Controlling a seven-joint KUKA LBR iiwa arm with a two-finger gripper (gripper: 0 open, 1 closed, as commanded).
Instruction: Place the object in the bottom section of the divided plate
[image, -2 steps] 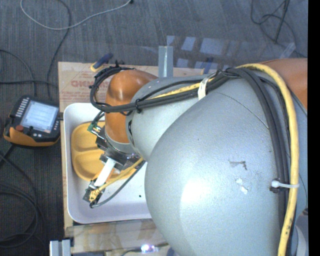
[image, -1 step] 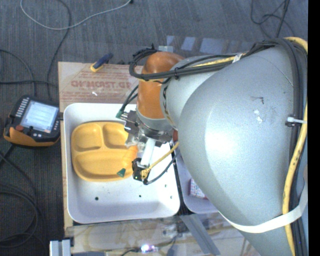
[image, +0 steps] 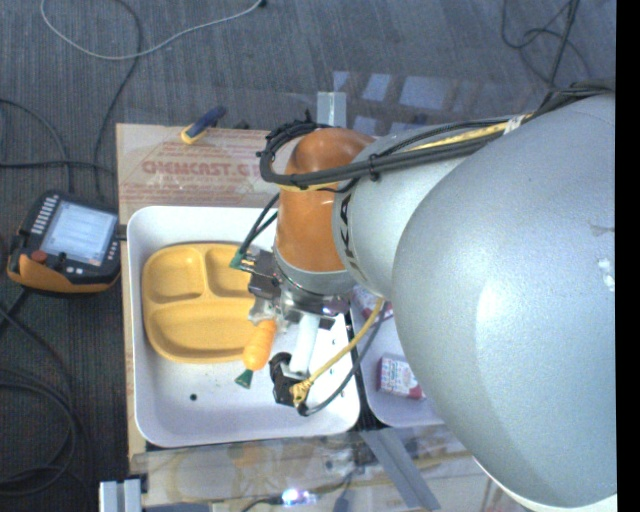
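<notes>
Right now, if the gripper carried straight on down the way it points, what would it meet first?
Probably the carrot, lying under the gripper across the yellow divided plate's lower right rim, then the white bin floor. Depth is hard to judge.

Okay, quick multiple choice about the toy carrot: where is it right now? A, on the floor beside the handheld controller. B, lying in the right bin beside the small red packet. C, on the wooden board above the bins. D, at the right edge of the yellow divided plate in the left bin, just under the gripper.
D: the carrot sits at the right edge of the yellow plate in the left bin, just below the gripper.
</notes>
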